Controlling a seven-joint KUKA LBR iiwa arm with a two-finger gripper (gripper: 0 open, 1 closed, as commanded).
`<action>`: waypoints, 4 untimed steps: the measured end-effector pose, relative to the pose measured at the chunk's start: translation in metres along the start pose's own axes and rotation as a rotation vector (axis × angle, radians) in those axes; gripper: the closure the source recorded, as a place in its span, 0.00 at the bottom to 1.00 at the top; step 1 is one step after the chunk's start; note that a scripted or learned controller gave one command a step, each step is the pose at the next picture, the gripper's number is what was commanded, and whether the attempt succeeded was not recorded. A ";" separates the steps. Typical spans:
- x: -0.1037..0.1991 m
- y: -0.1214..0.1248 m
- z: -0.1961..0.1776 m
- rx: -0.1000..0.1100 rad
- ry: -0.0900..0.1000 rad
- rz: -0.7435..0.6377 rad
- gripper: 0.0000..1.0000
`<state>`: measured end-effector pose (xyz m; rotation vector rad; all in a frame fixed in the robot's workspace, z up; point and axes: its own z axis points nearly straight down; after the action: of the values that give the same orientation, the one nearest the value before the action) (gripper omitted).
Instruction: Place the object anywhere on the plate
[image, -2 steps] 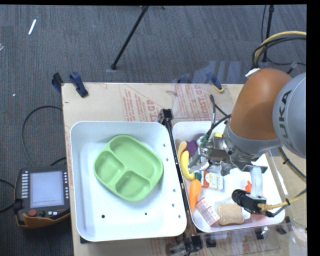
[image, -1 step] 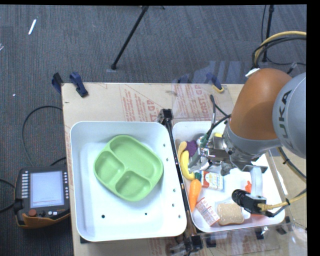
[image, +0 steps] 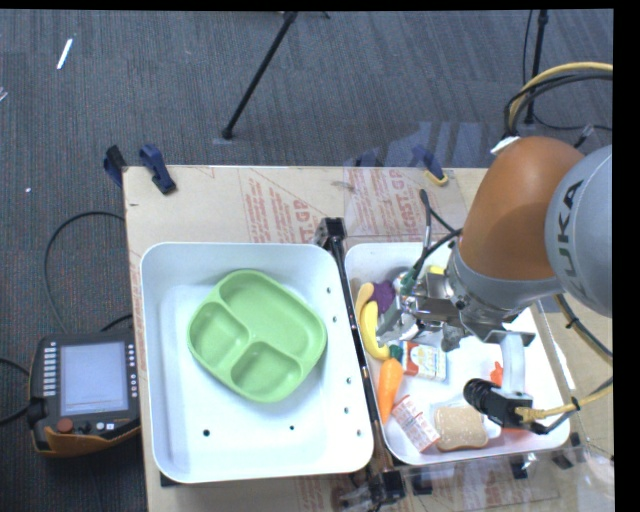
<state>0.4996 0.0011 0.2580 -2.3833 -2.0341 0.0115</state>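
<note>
Nearest the camera, in the right shallow white bin (image: 556, 372), lay a tan slice of toy bread (image: 461, 427) beside a small white-and-red packet (image: 414, 421). Just behind those, an orange toy carrot (image: 388, 387) sat along the bin's left wall, w/ a white carton with red and green print (image: 426, 361) next to it. A yellow toy banana (image: 371, 329), curved and smooth, lay lengthwise by the same wall, a purple piece (image: 383, 296) touching its far end.

The metal two-finger gripper (image: 407, 318) hung low over the banana/carton area; can't tell how its claw stood, nor whether anything was in it. Which item is the task's object can't be told either; all were in the right bin.

Left bin (image: 165, 420) held the light-green plastic plate w/ three compartments (image: 258, 334), roughly centred, nothing on it, well apart from the toys.

Farther back: grey arm w/ orange band (image: 522, 215), plywood bench top (image: 260, 200).
</note>
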 end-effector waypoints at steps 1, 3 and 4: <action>0.000 0.000 0.000 0.000 0.000 0.000 0.00; 0.000 0.000 0.000 0.000 0.000 0.000 0.00; 0.000 0.000 0.000 0.000 0.000 0.000 0.00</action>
<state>0.4996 0.0011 0.2580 -2.3833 -2.0341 0.0115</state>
